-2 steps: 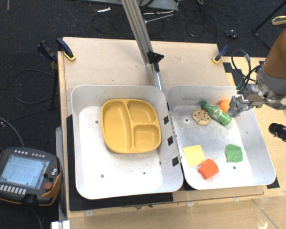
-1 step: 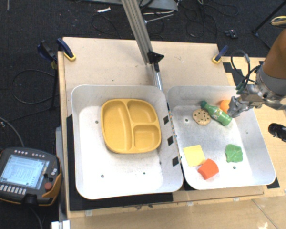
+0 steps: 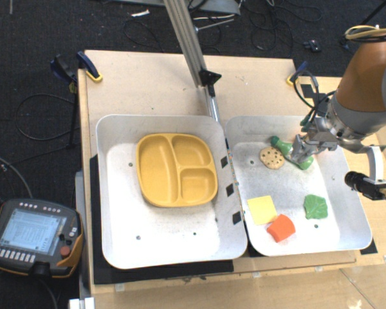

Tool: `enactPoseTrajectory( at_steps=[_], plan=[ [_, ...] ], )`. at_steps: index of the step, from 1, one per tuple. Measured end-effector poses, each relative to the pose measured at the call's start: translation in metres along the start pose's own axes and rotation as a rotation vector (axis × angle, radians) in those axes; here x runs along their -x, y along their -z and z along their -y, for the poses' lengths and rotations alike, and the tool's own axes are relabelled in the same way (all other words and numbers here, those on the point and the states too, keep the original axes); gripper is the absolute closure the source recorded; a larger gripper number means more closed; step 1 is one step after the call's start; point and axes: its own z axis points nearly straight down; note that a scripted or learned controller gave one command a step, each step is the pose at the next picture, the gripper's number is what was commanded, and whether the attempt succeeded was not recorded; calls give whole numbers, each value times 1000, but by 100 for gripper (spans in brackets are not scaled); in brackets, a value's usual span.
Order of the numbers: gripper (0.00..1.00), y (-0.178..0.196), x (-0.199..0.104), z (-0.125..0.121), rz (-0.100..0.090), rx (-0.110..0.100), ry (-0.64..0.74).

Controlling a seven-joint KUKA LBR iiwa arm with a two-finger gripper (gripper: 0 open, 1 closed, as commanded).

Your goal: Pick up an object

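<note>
My gripper hangs low over the back of the right bin, right at a long green object that lies there. A round tan cookie rests just left of that green piece. Toward the bin's front lie a yellow square, an orange-red block and a green leafy piece. The gripper sits against the right end of the long green object, whose end is covered by it.
The left bin holds a yellow divided plate. A metal pole slants up from the bench behind the bins. A teach pendant lies off the bench at the lower left. Clamps sit at the bench's back corners.
</note>
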Motion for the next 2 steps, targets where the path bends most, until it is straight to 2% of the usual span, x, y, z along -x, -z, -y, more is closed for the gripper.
enactPoseTrajectory(
  at_steps=[1,2],
  plan=[
    [100,-7,-53,1,-1,0,2],
    [100,10,-105,7,-1,3,3]
  ],
)
